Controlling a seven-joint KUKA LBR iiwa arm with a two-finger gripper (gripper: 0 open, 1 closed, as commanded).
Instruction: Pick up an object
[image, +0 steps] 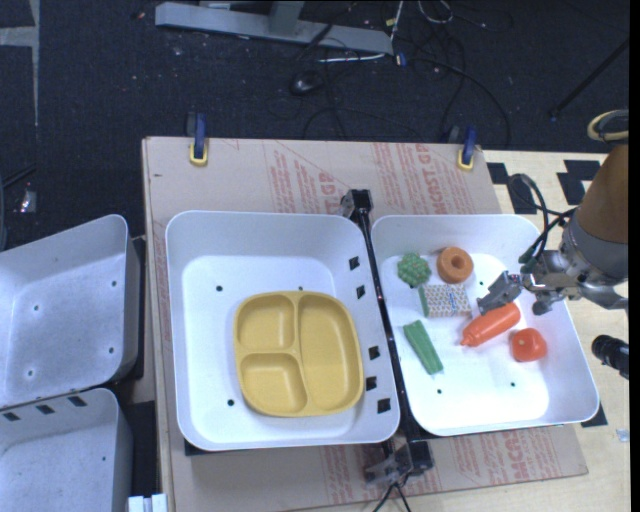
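Note:
The right bin (560, 400) holds several small objects. An orange carrot (490, 325) lies tilted near its middle, with a red tomato-like piece (528, 345) just to its right. Further left are an orange ring (455, 264), a green leafy piece (412, 269), a speckled block (445, 299) and a long green strip (423, 347). My gripper (515, 288) hangs over the bin's right side, just above the carrot's upper end. Nothing is visibly held in it.
A yellow divided plate (298, 352) lies in the left bin (200, 250). A black divider with clips runs between the two bins. Two spare white bins (60, 300) lie off the bench to the left. Cables trail across the floor behind.

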